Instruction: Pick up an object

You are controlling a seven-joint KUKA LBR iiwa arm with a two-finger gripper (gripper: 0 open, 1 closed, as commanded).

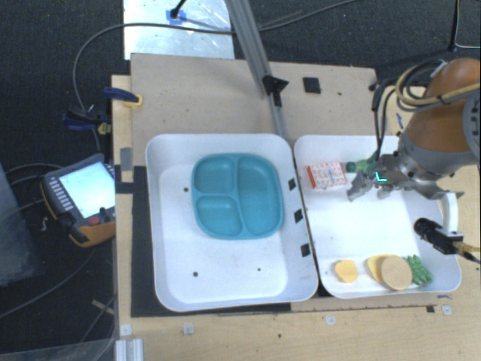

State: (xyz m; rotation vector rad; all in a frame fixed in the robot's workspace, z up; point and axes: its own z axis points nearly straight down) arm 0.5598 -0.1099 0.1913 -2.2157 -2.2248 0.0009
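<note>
In the right bin a small red-and-white box lies near the far left corner. At the bin's front edge sit a small yellow piece, a round tan piece and a green piece. My gripper hangs low over the bin's far part, just right of the box. It is open, its fingers spread, with nothing between them. A small green bit shows between the box and the gripper; I cannot tell whether it is a loose object or part of the gripper.
The left bin holds a blue divided plate. The arm comes in from the right above the right bin's far corner. A black part sticks out at the right bin's right wall. A handheld pendant lies left of the bench.
</note>
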